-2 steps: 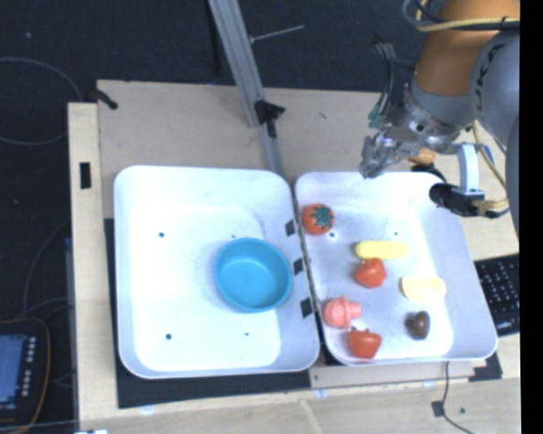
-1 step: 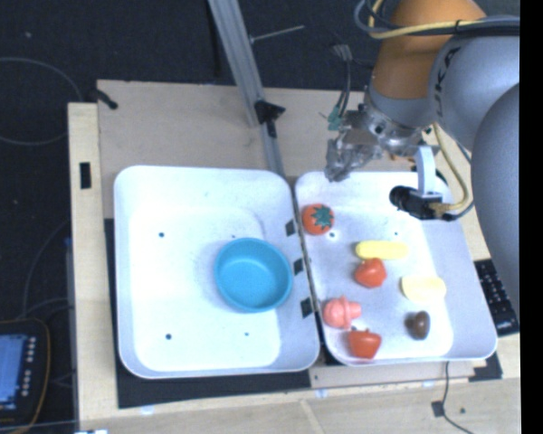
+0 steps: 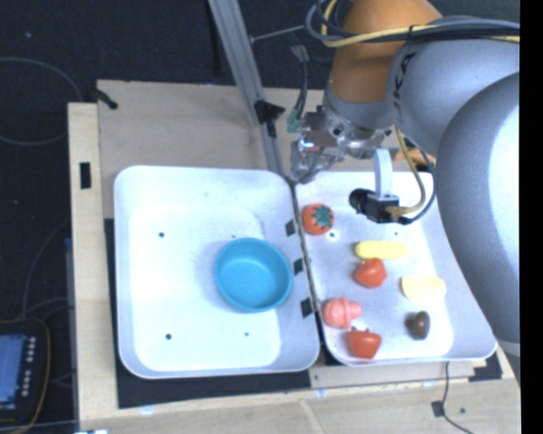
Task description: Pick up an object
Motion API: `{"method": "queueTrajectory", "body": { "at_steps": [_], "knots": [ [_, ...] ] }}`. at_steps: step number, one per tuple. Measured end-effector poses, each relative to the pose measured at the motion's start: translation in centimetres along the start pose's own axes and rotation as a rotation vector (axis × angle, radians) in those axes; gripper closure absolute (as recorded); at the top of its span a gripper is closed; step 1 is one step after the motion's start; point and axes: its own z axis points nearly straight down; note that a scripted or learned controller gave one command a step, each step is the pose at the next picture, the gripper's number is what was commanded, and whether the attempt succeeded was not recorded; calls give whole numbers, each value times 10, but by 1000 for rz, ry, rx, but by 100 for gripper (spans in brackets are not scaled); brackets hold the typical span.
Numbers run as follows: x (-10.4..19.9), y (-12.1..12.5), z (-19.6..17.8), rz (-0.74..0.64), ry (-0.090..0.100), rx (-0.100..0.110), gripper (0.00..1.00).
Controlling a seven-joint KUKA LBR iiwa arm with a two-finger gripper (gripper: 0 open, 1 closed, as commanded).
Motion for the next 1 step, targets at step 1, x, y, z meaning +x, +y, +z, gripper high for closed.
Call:
{"method": "queueTrajectory", "body": {
  "at_steps": [1],
  "knots": [
    [48,0,-10,-1,0,-6,100]
  ]
}}
